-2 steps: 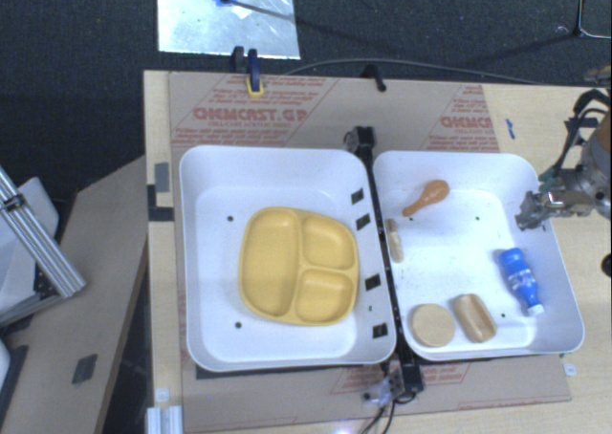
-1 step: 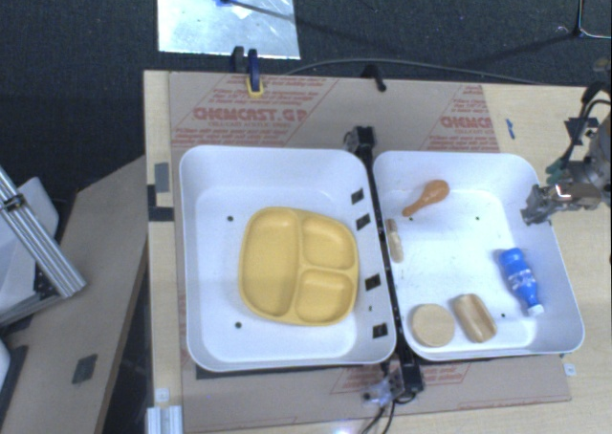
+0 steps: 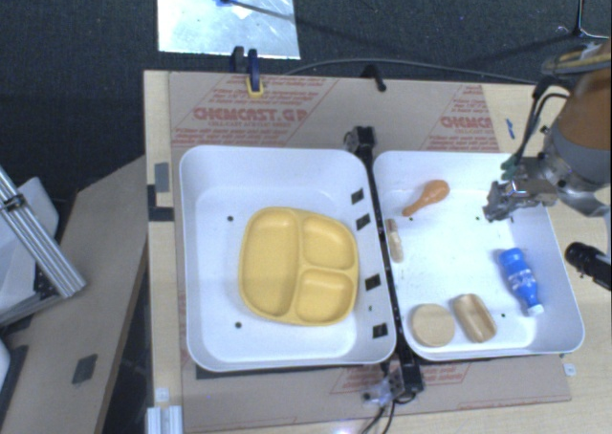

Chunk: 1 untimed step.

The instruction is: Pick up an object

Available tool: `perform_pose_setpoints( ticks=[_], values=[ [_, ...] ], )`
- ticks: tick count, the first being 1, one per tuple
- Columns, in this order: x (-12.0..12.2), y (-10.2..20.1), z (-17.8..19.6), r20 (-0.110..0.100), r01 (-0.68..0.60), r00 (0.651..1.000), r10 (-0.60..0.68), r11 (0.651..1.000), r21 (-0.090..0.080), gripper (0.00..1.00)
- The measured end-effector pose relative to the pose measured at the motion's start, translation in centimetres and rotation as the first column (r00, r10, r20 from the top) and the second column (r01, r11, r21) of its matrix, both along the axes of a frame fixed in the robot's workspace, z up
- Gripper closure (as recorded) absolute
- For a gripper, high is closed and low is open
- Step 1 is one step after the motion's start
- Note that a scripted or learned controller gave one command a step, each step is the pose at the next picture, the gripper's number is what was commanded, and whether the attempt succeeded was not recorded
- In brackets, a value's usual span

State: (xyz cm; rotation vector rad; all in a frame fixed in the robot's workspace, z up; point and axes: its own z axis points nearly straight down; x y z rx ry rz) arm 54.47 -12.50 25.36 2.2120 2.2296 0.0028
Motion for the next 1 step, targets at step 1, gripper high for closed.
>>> perform_pose_setpoints(
  ticks=[1],
  values=[
    [1.11, 5.75, -0.34, 0.0, -0.001, 1.0, 0.001, 1.0, 0.0, 1.0]
  ],
)
